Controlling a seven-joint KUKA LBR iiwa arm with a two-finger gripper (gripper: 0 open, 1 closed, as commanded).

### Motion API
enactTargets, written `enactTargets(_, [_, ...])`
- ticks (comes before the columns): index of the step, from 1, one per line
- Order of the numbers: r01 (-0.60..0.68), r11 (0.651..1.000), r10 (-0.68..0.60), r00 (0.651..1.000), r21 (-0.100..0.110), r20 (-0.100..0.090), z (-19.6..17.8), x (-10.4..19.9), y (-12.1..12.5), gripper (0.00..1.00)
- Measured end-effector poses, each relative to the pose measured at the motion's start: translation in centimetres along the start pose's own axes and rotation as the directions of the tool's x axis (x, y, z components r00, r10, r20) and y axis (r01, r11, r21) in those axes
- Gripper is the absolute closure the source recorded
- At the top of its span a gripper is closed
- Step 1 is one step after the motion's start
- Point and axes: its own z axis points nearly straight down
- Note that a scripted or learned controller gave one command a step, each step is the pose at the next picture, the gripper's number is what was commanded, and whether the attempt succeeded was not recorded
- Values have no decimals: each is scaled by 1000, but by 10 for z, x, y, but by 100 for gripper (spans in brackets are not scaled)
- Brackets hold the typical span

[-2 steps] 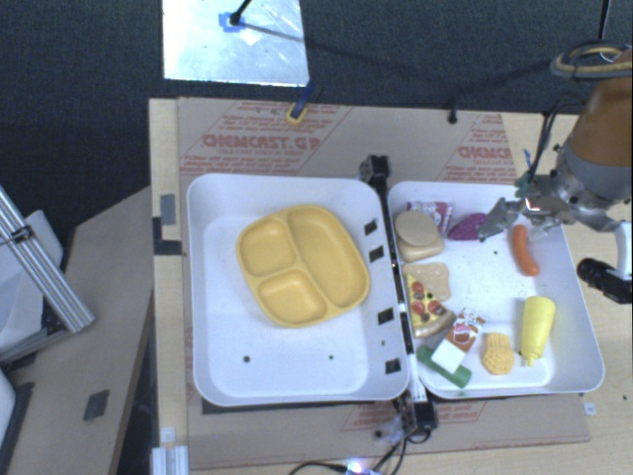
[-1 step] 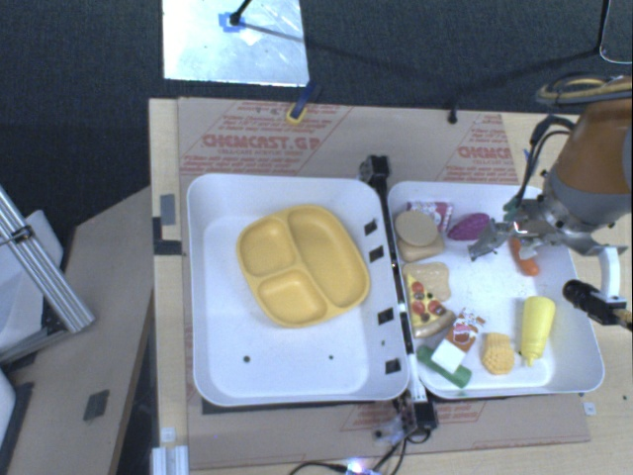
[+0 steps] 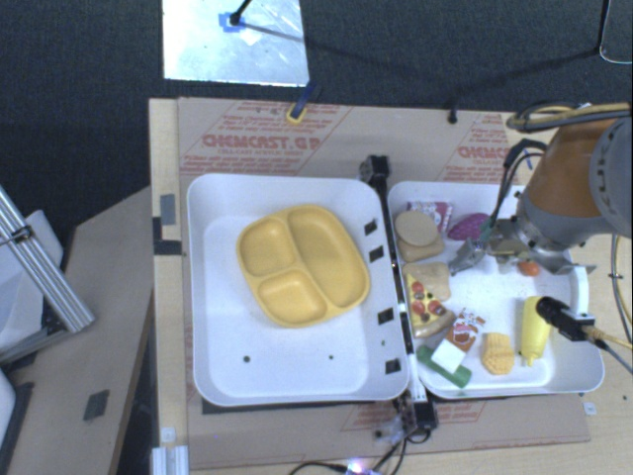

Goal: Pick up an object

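Observation:
My gripper (image 3: 467,256) hangs low over the middle of the right bin (image 3: 579,369), with the grey arm and its orange band (image 3: 579,166) coming in from the right. Just left of the gripper lie a round tan bread piece (image 3: 416,229) and a pizza slice (image 3: 425,299). A purple toy (image 3: 468,226) sits just behind the gripper. A small red piece (image 3: 529,266) shows under the wrist. I see nothing held in the gripper.
The right bin's front holds a yellow bottle (image 3: 534,329), a yellow corn-like piece (image 3: 497,352), a red and white item (image 3: 463,330) and a green and white block (image 3: 442,358). A pink packet (image 3: 432,211) lies at the back. A yellow divided plate (image 3: 302,263) sits in the left bin (image 3: 213,364).

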Motion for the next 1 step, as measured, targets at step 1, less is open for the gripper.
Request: enactTargets(1, [-2, 1000, 2, 1000, -3, 1, 31, 0, 1, 0])
